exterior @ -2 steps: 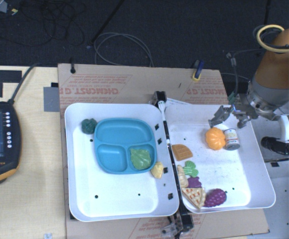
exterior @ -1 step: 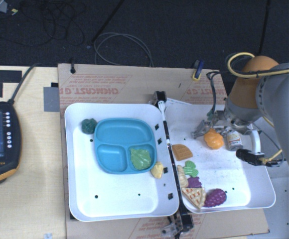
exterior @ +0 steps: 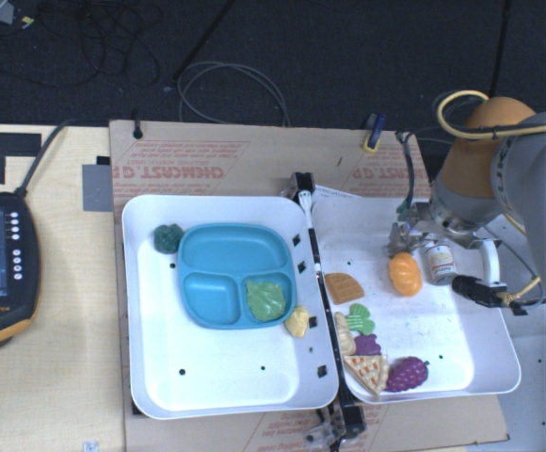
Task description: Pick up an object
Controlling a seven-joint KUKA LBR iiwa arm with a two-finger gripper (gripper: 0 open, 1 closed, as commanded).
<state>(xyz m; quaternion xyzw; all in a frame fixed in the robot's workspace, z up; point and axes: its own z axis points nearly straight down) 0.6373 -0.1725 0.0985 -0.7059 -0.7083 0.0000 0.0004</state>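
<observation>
A round orange plastic fruit (exterior: 405, 274) lies in the right-hand shallow white bin (exterior: 499, 370), at about two o'clock from the bin's centre. Just beside it at three o'clock lies a small white bottle with a label (exterior: 440, 263). The two-finger gripper (exterior: 407, 240) hangs close above the fruit at twelve o'clock; how the tool is set cannot be told. Risk: the smooth fruit may roll away, or the crowding bottle may be knocked or grabbed instead.

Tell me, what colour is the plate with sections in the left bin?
The divided plate is light blue, seen clearly in the camera view.
</observation>
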